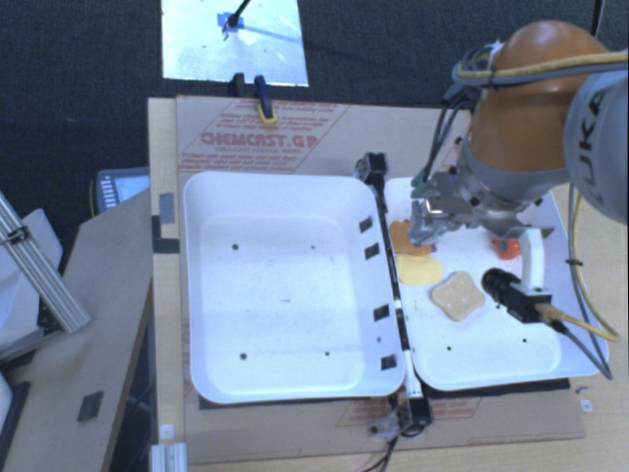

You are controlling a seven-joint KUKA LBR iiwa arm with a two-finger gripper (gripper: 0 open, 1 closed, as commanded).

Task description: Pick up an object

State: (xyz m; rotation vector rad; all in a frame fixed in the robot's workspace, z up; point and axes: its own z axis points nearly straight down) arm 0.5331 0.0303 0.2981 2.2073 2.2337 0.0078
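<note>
arm [550, 96]: cut by right edge | orange item [405, 236]: partly hidden

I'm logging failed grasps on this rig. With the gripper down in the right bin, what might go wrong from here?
1. The gripper sits over an orange flat piece that touches a pale yellow flat piece; it may drag both.
2. Both lie near the right white bin's inner wall, so a collision looks possible.
3. The tan toast-shaped piece close by could get nudged.
</note>
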